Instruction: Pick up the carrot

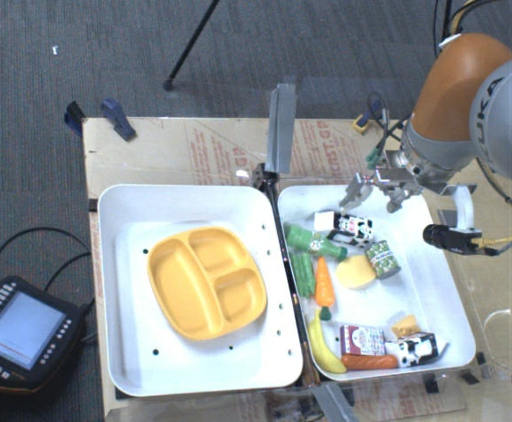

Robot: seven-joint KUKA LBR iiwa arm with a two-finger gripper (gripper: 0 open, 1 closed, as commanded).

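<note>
- carrot (pixel 324 281) lies in the right bin (pixel 441 275), near its left wall, long axis running roughly up-down in the camera view, slightly tilted
- tight neighbours: green vegetable (pixel 303 272) just beside it on the left, yellow round piece (pixel 355 273) just to its right, banana (pixel 323 345) just below its lower end
- gripper (pixel 376 189) hangs over the bin's far edge, well apart from the carrot; jaws look spread with nothing between them
- judgement: step in hand is the approach, grasp not yet begun
- do it well: come straight down over the carrot's middle, fingers set across its narrow width so one goes in the gap by the green piece and the other by the yellow piece
- risk: fingers landing on the green piece or nudging the carrot sideways; close only once low enough
- yellow tray (pixel 207 280) in the left bin (pixel 124 236) plays no part
</note>
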